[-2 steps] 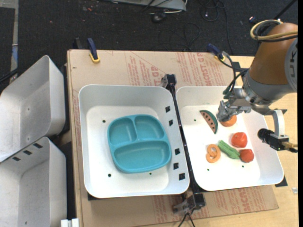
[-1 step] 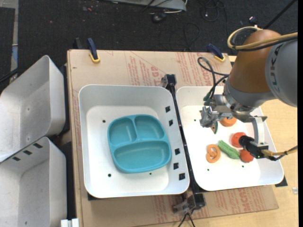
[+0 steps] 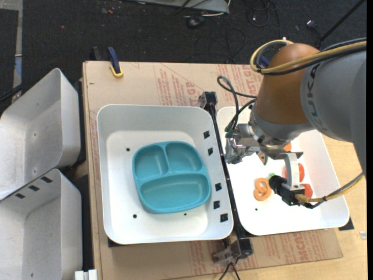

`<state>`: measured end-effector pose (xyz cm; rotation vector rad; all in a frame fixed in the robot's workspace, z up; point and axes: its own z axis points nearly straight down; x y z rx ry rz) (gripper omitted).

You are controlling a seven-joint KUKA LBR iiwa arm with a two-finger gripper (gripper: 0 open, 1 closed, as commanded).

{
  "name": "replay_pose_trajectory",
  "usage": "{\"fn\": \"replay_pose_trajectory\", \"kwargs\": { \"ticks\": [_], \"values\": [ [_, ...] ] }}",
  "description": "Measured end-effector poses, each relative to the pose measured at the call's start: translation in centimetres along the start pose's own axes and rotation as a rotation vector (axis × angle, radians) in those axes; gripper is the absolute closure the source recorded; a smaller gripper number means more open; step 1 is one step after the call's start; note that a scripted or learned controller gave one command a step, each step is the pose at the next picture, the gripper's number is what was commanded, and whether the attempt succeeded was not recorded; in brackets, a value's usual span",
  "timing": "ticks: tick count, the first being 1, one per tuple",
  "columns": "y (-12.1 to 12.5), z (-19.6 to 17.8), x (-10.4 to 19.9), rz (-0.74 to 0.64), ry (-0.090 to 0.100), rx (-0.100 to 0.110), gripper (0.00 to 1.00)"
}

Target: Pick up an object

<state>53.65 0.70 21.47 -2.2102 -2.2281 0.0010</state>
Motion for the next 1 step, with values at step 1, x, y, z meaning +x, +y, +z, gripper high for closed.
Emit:
{"fn": "replay_pose_trajectory", "kwargs": {
  "ticks": [1],
  "values": [
    [-1.59,-0.15,5.7,-0.001,0.0,-0.001,1.0]
  ]
}}
